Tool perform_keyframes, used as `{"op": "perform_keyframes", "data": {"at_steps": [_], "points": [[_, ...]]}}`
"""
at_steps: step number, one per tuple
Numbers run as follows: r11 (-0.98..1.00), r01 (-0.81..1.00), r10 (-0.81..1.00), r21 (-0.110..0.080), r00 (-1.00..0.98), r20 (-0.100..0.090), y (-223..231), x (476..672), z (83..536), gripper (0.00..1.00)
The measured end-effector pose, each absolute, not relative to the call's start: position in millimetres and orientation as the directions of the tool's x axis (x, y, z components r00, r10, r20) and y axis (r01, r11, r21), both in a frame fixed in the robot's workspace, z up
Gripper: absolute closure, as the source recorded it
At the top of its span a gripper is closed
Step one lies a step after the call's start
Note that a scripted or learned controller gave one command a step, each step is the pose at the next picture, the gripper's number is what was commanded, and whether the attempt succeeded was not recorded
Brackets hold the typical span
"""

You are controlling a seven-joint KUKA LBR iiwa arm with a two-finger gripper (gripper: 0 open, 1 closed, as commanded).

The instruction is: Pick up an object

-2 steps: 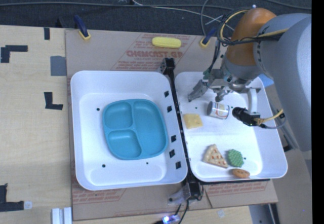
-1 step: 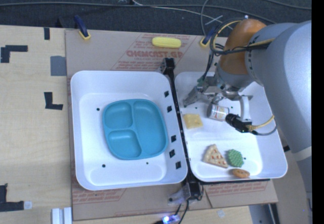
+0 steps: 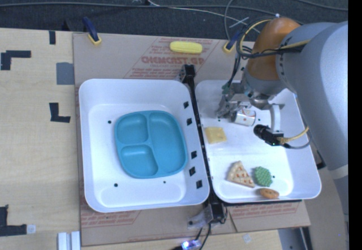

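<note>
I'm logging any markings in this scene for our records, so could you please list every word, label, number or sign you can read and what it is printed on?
Red print on the cardboard sheet under the bins, above the left bin: one large line and a smaller line beneath it, both too blurred to read reliably.
No legible text on the blue divided plate, the food pieces in the right bin, the yellow item or the arm.

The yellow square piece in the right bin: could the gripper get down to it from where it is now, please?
Probably yes: the yellow square piece lies flat and alone on the right bin floor, just below-left of the gripper, nothing covering it.
</note>
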State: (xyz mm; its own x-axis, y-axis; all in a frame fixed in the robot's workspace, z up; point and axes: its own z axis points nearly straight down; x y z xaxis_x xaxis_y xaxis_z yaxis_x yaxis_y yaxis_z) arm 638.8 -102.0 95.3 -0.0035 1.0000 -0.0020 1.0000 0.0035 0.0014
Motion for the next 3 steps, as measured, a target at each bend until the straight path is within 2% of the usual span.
{"op": "perform_keyframes", "data": {"at_steps": [2, 3], "points": [[0.001, 1.0, 1.0, 0.003, -0.001, 0.0, -104.7, 646.4, 208.6, 1.0], [0.007, 1.0, 1.0, -0.001, -0.007, 0.001, -42.2, 638.2, 205.1, 1.0]]}}
